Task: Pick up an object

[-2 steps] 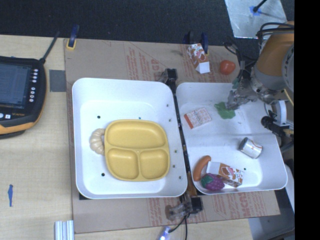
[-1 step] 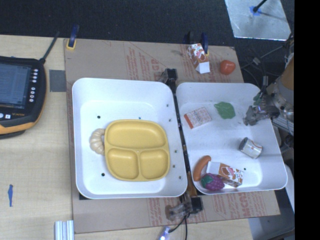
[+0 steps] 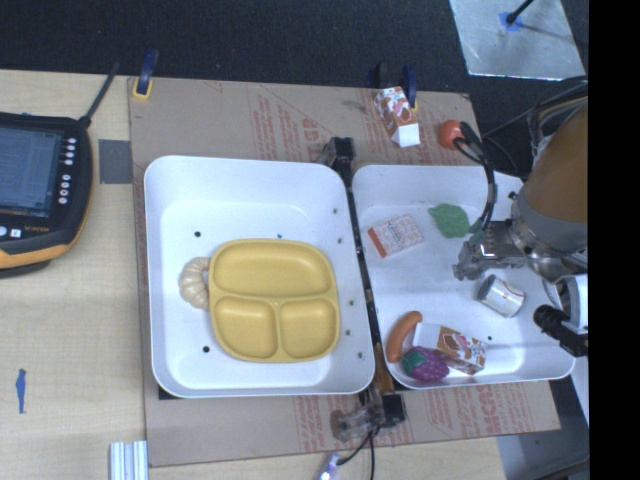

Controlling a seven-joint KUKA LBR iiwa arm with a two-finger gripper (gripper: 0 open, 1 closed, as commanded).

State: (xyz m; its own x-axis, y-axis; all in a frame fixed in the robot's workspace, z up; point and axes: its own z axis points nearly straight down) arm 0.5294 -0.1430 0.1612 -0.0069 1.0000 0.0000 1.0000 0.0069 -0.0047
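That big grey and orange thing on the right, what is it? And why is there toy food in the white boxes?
It is a robot arm, seen by a camera looking down from above the bench. Its job is to pick something up. Its gripper, a metal hand with two fingers, hangs over the right bin. I cannot tell whether it holds anything. That bin has a small card, a green leaf, a silver can, a toy sausage, purple grapes and a little carton. The left bin holds a yellow tray with three sections and a tan toy beside it.
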